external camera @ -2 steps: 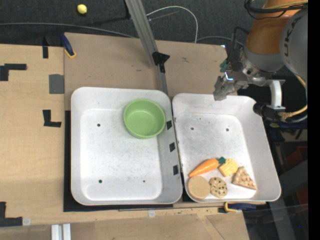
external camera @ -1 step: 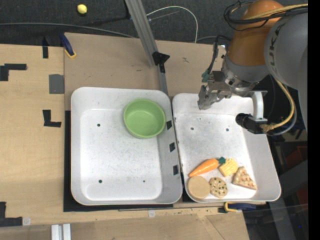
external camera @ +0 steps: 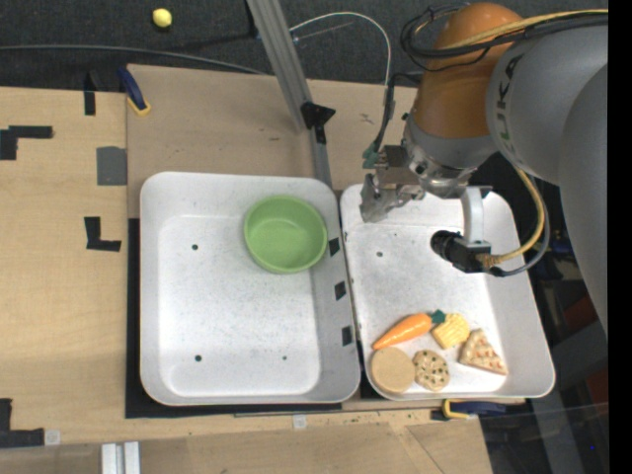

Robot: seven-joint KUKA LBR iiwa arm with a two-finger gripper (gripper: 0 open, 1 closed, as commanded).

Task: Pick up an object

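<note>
Two white bins are sitting side by side on the bench (external camera: 59, 294). Cam view, looking down: I'm reaching in from the right, my grey arm w/ its orange band (external camera: 464, 62) hanging over the far end of the right bin (external camera: 513, 255). My gripper (external camera: 380, 200) is sitting low near that bin's far left corner, just beside the divider btwn bins. Can't tell its state, too small and dark from this angle, and I'm seeing no obj in it. A black cable piece (external camera: 462, 250) is hanging just right of the gripper, over the bin floor.

Toy food is lying clustered at the near end of the right bin, well apart from the gripper: carrot (external camera: 403, 330), corn piece (external camera: 451, 329), pizza slice (external camera: 482, 352), choc-chip cookie (external camera: 431, 369), plain tan round disc (external camera: 392, 371). Carrot and corn are touching; cookie and disc are touching too.

Left bin (external camera: 178, 363) is holding a green bowl (external camera: 285, 233), upright, toward its far right part.

A yellow ball (external camera: 162, 17) is lying on the dark floor beyond the bench, far left.
</note>
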